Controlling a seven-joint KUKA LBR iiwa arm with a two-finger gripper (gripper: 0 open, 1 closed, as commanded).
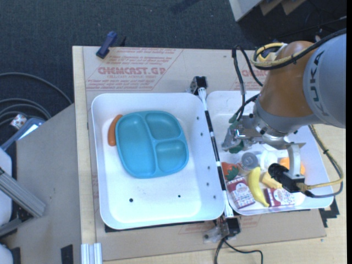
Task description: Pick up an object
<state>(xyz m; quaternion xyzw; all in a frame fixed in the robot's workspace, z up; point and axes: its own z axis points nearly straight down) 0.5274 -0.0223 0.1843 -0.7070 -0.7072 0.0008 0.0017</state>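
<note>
My grey arm with the orange wrist band (297,87) is over the right shallow white bin (220,100), and the two-finger gripper (235,139) hangs low near that bin's left wall; I can't tell its opening from this angle, and nothing is visibly between its tips. Candidates sit below it: a yellow plastic banana (257,186), a small grey round cap-like piece (250,160), a red-and-white printed packet (241,193), and an orange bit (284,163) partly hidden by my black cable fitting (280,175). Something green sits right at the gripper, possibly a toy, too blurred to call. Best bet, I judge: the banana, approached across its short axis, straight down, since it touches the packet. Room is tight: the divider rail (212,142) between bins is just beside the gripper, and the clutter is packed toward the near rim. The left shallow white bin (110,202) holds a blue sectioned plastic tray (151,143) with an orange piece (113,130) at its edge, leaving open floor in front.
</note>
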